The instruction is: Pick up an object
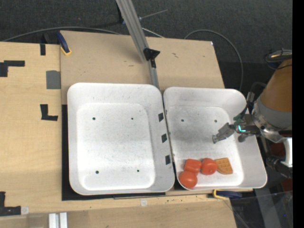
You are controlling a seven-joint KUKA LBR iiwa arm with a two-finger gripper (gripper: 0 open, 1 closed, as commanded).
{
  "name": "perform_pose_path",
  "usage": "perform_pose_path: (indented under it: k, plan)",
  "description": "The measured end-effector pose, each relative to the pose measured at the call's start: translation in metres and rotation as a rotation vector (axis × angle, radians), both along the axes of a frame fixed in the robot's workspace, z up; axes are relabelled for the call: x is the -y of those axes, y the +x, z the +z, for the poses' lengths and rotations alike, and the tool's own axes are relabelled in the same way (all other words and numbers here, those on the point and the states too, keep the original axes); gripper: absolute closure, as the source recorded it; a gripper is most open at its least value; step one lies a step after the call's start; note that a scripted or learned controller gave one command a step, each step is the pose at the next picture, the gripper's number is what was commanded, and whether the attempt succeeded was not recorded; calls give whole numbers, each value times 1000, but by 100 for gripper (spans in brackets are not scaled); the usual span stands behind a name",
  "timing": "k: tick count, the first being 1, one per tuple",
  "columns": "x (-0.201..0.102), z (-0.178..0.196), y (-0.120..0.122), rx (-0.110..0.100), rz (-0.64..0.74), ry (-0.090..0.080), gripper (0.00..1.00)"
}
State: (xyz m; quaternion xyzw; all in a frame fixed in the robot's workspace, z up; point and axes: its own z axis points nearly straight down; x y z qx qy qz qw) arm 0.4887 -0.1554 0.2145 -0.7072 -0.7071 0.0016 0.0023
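Note:
Three red tomato-like objects (pixel 196 169) lie clustered at the front of the right bin (pixel 199 99), with an orange waffle-textured piece (pixel 224 166) just right of them. My gripper (pixel 219 136) hangs over the right side of that bin, reaching in from the right, above and behind the objects. Its fingers point left and nothing shows between them.
The left bin (pixel 114 91) sits beside the right one, sharing a middle edge with black clips. A grey metal pole (pixel 135 27) slants in from the top toward the bins' junction. Cables run behind the bench.

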Motion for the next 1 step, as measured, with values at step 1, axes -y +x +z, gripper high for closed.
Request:
perform_pose_path:
  k: [1]
  plan:
    - [0,2,1,4,2,0,0]
